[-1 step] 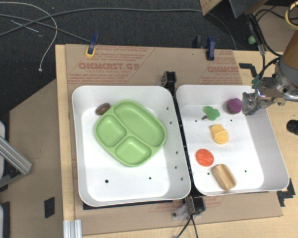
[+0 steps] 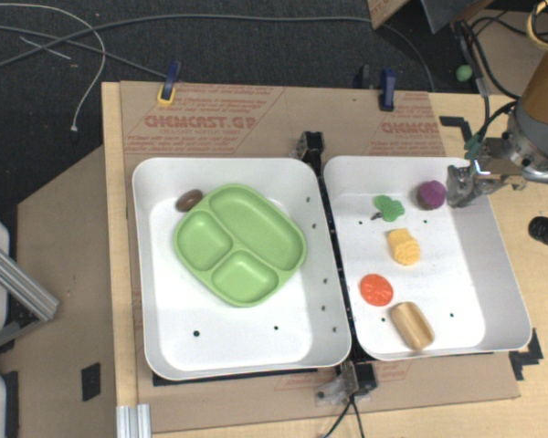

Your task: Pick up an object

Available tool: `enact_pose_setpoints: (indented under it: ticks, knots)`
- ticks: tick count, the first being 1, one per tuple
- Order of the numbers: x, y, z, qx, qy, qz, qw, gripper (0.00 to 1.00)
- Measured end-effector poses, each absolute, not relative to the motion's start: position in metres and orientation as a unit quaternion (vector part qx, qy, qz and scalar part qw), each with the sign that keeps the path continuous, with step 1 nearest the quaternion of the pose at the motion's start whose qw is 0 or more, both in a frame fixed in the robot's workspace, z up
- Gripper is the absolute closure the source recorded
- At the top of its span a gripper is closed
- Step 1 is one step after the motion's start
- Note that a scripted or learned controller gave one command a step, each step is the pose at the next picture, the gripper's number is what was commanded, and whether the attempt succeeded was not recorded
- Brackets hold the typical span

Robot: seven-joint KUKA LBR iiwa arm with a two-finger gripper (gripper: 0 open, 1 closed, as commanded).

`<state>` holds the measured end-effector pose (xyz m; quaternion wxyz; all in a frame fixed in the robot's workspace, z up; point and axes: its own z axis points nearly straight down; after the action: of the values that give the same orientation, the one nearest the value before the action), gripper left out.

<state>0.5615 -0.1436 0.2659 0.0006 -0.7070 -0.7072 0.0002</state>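
Note:
The right bin (image 2: pixel 493 272) holds a purple round fruit (image 2: pixel 430 193), a green leafy toy (image 2: pixel 389 209), a yellow corn piece (image 2: pixel 404 246), an orange-red round piece (image 2: pixel 376 289) and a tan bread-like roll (image 2: pixel 412 324). My gripper (image 2: pixel 463 188) hangs at the bin's far right corner, just right of the purple fruit. Nothing shows between its fingers.
The left bin (image 2: pixel 164 318) carries a green three-part plate (image 2: pixel 240 244) and a small brown object (image 2: pixel 190 200) by the plate's upper left. A divider runs between the bins. Blue clamps (image 2: pixel 170 81) hold the cardboard at the back. Cables lie on the dark floor beyond.

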Motion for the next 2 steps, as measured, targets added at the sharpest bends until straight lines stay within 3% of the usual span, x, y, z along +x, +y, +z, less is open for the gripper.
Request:
enact_pose_setpoints:
  ticks: [2]
  knots:
    - [0.550, -0.142, 0.152, -0.707, -0.707, 0.0017, 0.004, 0.00]
